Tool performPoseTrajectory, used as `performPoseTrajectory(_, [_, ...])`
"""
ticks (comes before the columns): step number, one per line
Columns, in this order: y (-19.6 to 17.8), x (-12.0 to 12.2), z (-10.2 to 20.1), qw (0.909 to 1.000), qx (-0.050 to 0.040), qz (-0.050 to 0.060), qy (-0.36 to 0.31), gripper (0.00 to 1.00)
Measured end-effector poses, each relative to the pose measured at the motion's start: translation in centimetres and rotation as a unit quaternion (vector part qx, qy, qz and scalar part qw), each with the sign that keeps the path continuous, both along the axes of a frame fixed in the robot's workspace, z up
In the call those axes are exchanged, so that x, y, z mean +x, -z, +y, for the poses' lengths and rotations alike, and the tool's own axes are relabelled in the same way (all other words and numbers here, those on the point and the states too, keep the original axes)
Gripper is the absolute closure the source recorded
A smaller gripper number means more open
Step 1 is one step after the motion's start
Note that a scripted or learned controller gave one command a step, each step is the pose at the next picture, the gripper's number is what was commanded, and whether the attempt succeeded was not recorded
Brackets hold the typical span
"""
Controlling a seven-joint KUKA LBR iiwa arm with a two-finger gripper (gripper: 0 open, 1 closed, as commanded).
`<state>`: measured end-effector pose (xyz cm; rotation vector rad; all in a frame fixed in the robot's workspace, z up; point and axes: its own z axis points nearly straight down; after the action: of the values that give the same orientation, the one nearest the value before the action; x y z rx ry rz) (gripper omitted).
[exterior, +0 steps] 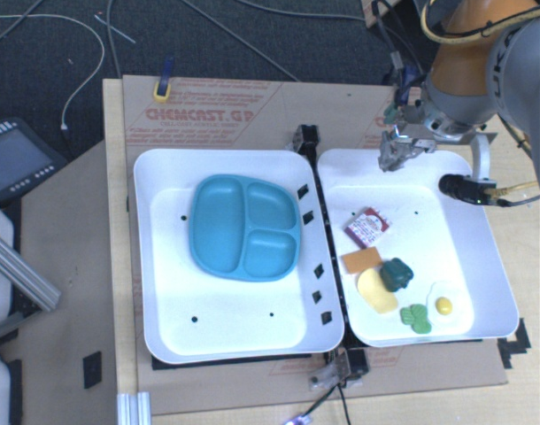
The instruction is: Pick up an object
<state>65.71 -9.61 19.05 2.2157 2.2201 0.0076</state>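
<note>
The grey arm with its orange band [482, 11] comes in from the right and ends over the far edge of the right-hand shallow white bin [482, 237]. Its tool [396, 159] hangs just above the bin's far left corner, with nothing visible between its tips; from where I stand I cannot tell whether it is spread or closed.

The small things lie together toward the near middle of that bin, well apart from the tool. Farthest is a dark red and white packet [367, 227]. Just nearer sits a flat orange block [361, 259], and touching it on the near side is a pale yellow rounded piece [375, 291]. A dark teal chunky object [397, 274] rests against the yellow piece on its right. Nearer still are a small green leafy item [417, 318] and, just right of it, a little yellow ball [443, 305].

The left-hand white bin [164, 237] holds a blue plastic plate with three compartments [245, 227], lying flat in its middle. Both bins rest on a brown cardboard-covered bench [217, 104].
</note>
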Motion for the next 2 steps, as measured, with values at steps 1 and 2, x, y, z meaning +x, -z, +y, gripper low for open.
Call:
performPoseTrajectory(1, [-6.6,0.3,0.3,1.0000,-0.0003,-0.001,0.000,1.00])
performPoseTrajectory(2, [-6.2,-1.1,5.6,1.0000,0.0012,0.005,-0.001,1.00])
